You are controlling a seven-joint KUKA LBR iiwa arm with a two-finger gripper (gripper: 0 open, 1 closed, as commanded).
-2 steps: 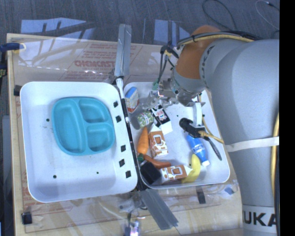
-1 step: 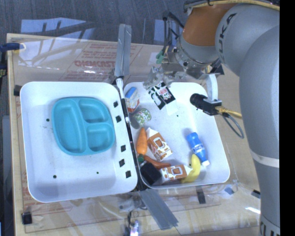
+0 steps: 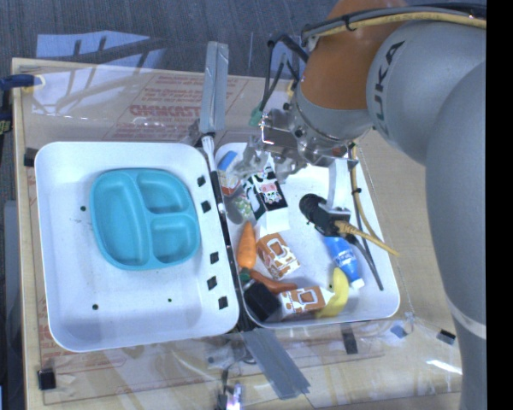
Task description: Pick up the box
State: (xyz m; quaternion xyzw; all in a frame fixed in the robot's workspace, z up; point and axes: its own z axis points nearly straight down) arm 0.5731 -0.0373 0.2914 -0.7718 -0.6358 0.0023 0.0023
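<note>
Your end effector (image 3: 258, 156): at the right bin's (image 3: 385, 290) 11 o'clock corner, grip state unreadable. Box (image 3: 276, 255) at centre, carrot (image 3: 247, 246) touching its 9 o'clock side.

I see a turquoise tray (image 3: 145, 219) in the white left bin (image 3: 60, 306), and an orange-and-white patterned box (image 3: 276, 255) lower right.

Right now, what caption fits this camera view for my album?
Robot arm's gripper reaches over a bin of toys near a small box; blue tray sits alongside.
</note>
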